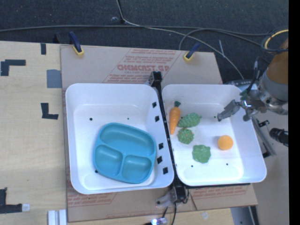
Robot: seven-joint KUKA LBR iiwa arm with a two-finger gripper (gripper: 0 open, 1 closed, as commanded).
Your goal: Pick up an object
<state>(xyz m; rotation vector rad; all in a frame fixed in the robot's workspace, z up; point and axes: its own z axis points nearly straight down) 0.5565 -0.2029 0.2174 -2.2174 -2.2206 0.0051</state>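
Two shallow white bins side by side on a brown cardboard sheet (140,64), black divider clips (160,125) along the shared wall.

Left bin (77,107): one blue compartment tray (124,152), three sections, lying flat toward the bin's near half, nothing visible in the sections.

Right bin (248,172): five toy foods. Orange carrot (174,118) with green top, lying against the left wall beside the divider. Just right of it, three green broccoli-like pieces: upper one (189,120) touching or nearly touching the carrot, middle one (185,136) just below, lower one (201,153) a little apart toward the near side. Small orange ball (225,142) right of the greens, apart from them.

Gripper (228,111) at the right bin's far right corner, above the bin floor, fingers spread apart, nothing between them; well apart from the orange ball and the greens. Orange band (279,67) of the arm beyond the bin's right edge.

Red printing on the cardboard behind the bins, upside down and too blurred to read. Two blue-and-yellow clamps (75,43) on the cardboard's far edge.
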